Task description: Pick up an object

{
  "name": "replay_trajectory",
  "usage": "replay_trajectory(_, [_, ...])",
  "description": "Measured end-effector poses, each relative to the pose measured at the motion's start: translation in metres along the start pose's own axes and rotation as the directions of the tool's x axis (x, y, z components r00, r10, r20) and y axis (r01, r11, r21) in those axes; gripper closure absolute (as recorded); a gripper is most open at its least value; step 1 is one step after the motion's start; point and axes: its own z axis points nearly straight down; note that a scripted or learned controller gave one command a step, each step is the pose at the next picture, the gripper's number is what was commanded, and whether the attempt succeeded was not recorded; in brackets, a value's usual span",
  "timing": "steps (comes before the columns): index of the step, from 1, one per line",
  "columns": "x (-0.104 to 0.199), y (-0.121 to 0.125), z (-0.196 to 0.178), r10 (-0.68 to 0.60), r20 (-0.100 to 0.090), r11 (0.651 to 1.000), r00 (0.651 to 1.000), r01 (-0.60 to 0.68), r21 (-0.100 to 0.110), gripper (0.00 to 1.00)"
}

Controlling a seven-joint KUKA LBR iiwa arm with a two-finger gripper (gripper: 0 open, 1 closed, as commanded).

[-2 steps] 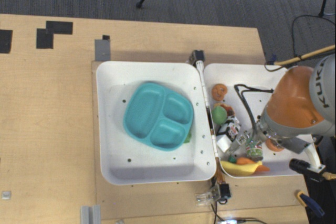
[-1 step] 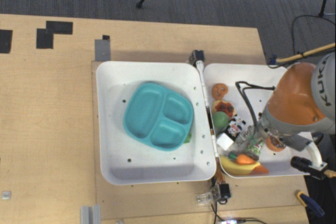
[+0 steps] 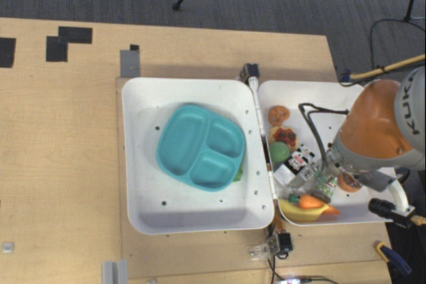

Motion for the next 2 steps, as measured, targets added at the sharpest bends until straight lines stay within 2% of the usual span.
replay_trajectory(1, [0.004, -0.001, 0.011, -0.021, -0.005, 1.000, 1.000, 0.021, 0.005, 0.00])
replay_trajectory(2, [0.003, 0.002, 0.000, -0.023, -0.001, 1.000, 1.000, 0.023, 0.000, 1.00])
